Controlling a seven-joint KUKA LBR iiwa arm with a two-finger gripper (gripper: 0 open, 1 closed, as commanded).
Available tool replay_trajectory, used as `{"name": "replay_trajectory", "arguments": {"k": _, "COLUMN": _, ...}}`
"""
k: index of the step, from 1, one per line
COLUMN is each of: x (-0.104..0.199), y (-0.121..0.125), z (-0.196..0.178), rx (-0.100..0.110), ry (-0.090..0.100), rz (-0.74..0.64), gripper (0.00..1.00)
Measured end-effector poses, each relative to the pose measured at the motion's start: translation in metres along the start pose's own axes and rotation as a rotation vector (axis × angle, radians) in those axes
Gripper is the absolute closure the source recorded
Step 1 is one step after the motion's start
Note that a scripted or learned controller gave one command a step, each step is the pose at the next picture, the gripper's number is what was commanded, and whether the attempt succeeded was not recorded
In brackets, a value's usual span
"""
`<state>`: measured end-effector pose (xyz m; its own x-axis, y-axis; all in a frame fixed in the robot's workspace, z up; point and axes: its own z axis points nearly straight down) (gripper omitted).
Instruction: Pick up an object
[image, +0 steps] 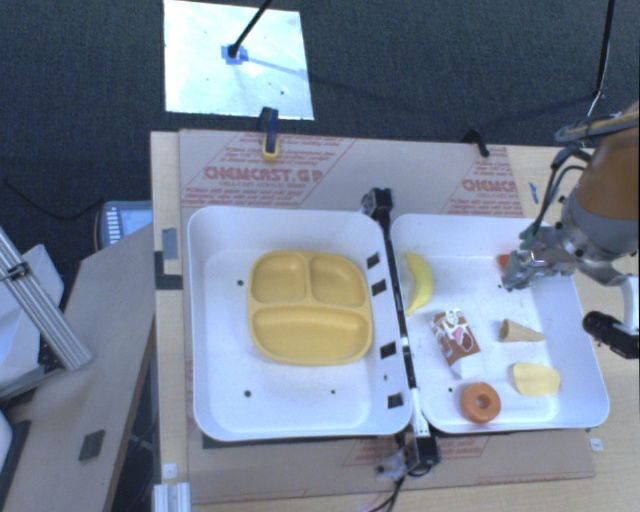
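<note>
**White bins, gripper at the right bin's far side**

White plastic walls frame both bins. The left bin (215, 330) holds a yellow tray (308, 305), with bare floor all round it. In the right bin (590, 400) the gripper (520, 272) hangs over the far right part — whether its fingers are open or shut, I cannot tell. Just beside it a small red thing (504, 261) peeks out.

The banana (419, 280) lies along the divider, long axis running near to far. A packet (456, 337), cone (520, 331) — tip pointing left — donut (480, 402) and yellow chip (536, 379) sit apart, with open floor between them.
</note>
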<state>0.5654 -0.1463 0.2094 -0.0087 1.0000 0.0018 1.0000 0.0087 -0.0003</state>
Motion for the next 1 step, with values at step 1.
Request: {"name": "replay_trajectory", "arguments": {"k": 1, "x": 0.0552, "y": -0.0109, "z": 0.0076, "rx": 0.000, "ry": 0.000, "rz": 0.000, "gripper": 1.00}}
